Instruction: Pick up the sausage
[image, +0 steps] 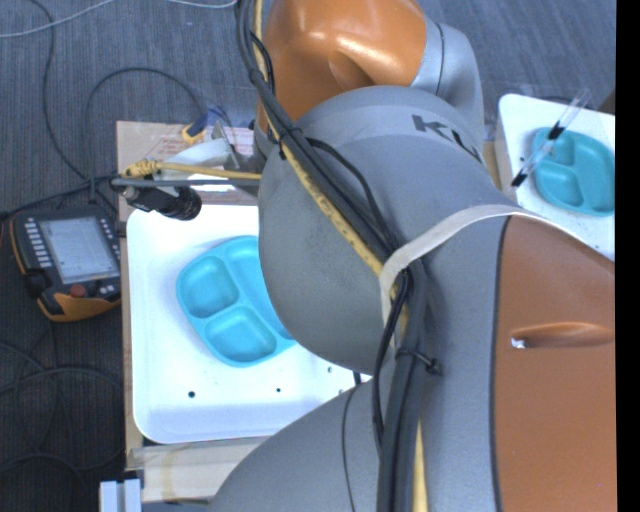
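Note:
My grey arm with its orange band fills the middle and right of the camera view and hides much of the left bin. A blue divided plate lies in that bin, its right side under the arm, and the compartments I can see hold nothing. The gripper reaches out at the bin's far left corner, above the rim. Whatever lies under the arm is hidden.
The right bin at the top right holds a second blue divided plate with a thin dark stick across it. A teach pendant lies on the floor left of the bench, among cables.

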